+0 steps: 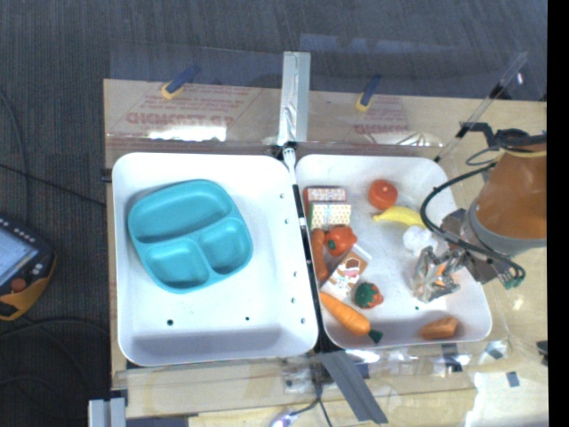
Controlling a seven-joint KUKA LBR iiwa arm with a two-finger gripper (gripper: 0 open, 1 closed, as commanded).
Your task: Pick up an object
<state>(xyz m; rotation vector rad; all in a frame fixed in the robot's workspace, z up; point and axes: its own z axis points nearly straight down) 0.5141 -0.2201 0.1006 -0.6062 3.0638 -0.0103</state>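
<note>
My gripper (433, 278) hangs low over the right side of the right bin (391, 169), below the orange wrist band. Around it lie toy foods: a yellow banana (396, 215) and a white lump (414, 237) just up-left of it, a red tomato (383, 193) farther back, and a brown bread-like piece (439, 329) in front of it. Along the bin's left side sit a small printed box (327, 205), a red pepper (339, 239), a card (345, 273), a strawberry (368, 295) and an orange carrot (344, 313). Nothing shows between the gripper's tips.
The left bin (142, 327) holds a blue divided tray (188, 233). A metal divider post (294, 96) stands behind the seam between the bins. Black cables loop beside the arm at the right bin's rim. A handheld device (18, 269) lies off the bench at far left.
</note>
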